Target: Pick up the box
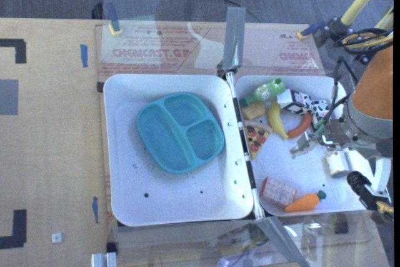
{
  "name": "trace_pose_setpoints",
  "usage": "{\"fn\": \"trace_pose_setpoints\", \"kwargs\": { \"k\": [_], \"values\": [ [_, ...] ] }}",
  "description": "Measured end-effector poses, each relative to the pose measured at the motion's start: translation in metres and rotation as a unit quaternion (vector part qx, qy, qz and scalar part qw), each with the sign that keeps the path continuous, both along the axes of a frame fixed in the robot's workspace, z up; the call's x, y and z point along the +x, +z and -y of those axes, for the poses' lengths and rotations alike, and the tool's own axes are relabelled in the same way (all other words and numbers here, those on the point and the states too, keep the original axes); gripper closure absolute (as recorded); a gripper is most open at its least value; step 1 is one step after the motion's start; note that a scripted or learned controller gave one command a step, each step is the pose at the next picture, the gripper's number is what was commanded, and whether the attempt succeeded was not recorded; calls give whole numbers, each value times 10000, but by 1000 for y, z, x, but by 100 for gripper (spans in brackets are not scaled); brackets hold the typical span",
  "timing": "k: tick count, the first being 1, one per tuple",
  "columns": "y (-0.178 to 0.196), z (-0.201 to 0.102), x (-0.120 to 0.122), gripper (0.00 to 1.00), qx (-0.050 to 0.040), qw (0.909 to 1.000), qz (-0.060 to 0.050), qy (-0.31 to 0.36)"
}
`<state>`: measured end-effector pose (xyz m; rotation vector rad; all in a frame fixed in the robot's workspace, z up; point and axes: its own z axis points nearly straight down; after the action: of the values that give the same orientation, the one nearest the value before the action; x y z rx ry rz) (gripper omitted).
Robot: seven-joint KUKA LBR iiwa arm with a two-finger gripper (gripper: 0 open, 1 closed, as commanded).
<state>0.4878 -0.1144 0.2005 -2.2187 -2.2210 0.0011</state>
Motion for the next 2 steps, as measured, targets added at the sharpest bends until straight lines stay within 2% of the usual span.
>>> {"fn": "trace_pose_setpoints", "kwargs": {
  "k": [1,2],
  "values": [
    [-97,-23,-8,0,-2,10000,12,-60],
    [-7,30,-8,0,-7,10000,15,-89]
  ]
}}
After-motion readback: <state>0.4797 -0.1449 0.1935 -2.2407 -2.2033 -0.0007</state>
